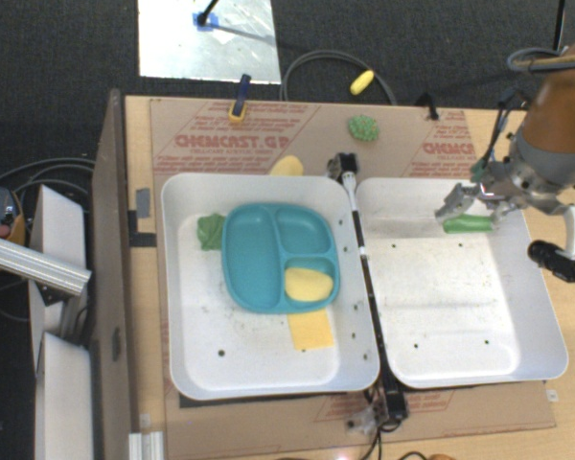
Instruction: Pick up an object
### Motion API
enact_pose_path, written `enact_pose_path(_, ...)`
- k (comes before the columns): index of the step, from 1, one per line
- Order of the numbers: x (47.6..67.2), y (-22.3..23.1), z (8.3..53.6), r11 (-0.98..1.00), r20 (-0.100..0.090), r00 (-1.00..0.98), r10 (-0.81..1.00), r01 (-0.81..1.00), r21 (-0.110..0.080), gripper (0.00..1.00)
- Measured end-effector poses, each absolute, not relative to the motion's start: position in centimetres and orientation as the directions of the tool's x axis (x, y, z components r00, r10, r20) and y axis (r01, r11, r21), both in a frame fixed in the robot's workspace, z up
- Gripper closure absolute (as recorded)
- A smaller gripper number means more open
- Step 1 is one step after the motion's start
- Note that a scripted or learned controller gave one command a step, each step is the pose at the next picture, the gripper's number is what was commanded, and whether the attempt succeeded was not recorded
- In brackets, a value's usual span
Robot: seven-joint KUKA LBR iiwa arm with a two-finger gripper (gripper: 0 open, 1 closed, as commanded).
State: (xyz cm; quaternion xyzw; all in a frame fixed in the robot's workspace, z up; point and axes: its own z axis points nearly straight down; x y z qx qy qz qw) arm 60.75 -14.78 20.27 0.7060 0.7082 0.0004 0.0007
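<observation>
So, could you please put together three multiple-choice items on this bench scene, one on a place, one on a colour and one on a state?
1. Where does the yellow oval piece lie?
A. in the right bin
B. in a compartment of the divided plate
C. on the cardboard outside the bins

2. What colour is the divided plate?
A. teal
B. red
C. white

3. How does the long green object stand to the tool?
A. lifted high above the bench
B. low at the far edge of the right bin, right under the tool
C. in the left bin

Answers: 1 B, it sits in the plate's lower right compartment. 2 A, the plate is plainly teal. 3 B, it shows at the bin's far edge beneath the tool.
</observation>
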Motion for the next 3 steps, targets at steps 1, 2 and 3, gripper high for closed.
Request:
enact_pose_path(1,64.8,-16.8,7.8,0.005,-0.001,-0.005,1.000,1.000,-0.002,0.00)
enact_pose_path(2,65.0,-16.8,9.6,0.007,-0.002,-0.007,1.000,1.000,0.006,1.00)
enact_pose_path(3,62.1,-10.7,16.1,0.009,0.002,-0.009,1.000,1.000,0.003,1.00)
